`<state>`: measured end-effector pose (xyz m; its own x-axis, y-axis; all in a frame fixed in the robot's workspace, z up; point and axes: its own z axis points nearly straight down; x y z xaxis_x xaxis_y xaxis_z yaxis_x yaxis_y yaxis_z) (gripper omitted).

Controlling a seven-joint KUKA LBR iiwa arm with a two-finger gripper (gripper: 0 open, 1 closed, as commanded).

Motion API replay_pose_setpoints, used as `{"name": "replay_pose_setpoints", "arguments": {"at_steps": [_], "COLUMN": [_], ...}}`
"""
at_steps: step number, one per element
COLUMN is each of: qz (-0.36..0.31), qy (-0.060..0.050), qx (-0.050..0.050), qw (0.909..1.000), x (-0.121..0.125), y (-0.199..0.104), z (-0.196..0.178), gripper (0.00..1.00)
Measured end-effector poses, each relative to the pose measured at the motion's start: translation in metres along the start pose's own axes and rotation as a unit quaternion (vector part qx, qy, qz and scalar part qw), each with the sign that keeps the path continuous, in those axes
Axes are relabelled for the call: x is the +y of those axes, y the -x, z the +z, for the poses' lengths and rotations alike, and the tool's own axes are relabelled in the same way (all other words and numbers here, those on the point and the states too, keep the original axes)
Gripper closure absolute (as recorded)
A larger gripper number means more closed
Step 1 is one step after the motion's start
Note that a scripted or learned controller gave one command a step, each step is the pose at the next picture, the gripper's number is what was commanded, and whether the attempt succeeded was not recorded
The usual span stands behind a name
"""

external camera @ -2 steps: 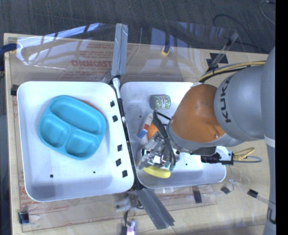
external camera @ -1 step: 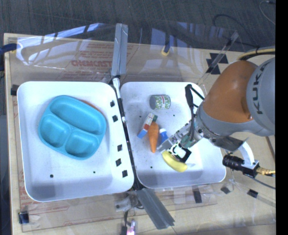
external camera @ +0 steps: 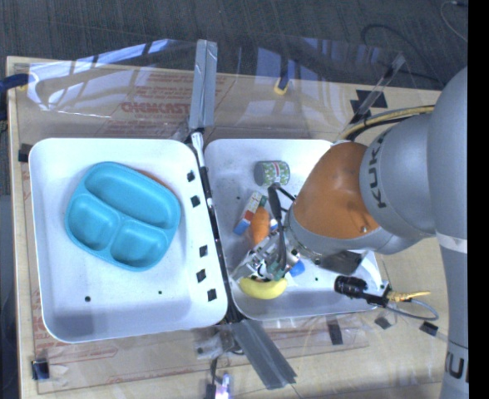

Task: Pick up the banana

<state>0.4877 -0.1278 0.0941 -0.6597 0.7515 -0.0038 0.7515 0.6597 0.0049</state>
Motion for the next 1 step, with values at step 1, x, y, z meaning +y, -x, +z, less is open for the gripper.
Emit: {"name": "replay_pose_setpoints", "arguments": {"at_steps": [1], "qz": [0.003], "qy": [-0.002], "qx": [-0.003], "qw": [1.0000], "x": [-0.0038], "y": [0.0029], "z": [0.0002], "gripper": [0.00]}}
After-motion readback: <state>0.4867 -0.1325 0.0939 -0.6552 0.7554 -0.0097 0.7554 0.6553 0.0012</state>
